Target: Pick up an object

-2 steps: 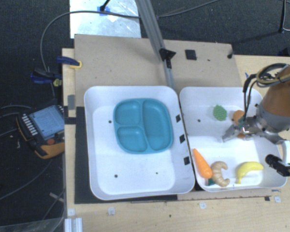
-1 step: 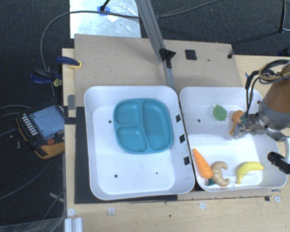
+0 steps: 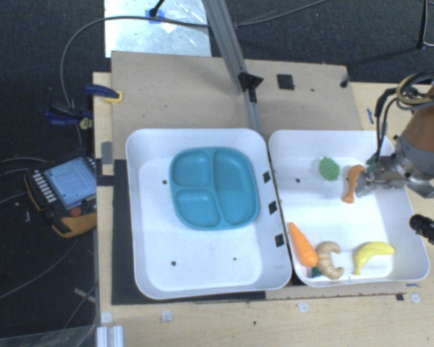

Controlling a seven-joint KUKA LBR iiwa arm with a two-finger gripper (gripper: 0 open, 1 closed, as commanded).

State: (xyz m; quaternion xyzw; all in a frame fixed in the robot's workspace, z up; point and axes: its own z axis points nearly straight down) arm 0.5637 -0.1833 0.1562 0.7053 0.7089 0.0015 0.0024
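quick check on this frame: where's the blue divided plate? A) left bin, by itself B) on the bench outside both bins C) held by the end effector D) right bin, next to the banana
A: the blue divided plate lies flat in the left bin with no other item in that bin, while the banana and carrot are in the right bin.

Both white bins (image 3: 202, 273) look like smooth, slightly glossy plastic. In the left one, the blue divided plate (image 3: 214, 188) is matt plastic. Beside my claw (image 3: 369, 176), the orange piece (image 3: 351, 183) looks like smooth plastic, as do the banana (image 3: 372, 254) and carrot (image 3: 301, 243). The green ball (image 3: 328, 168) seems rough-textured. The bench board (image 3: 181, 92) under the bins reads as matt wood.
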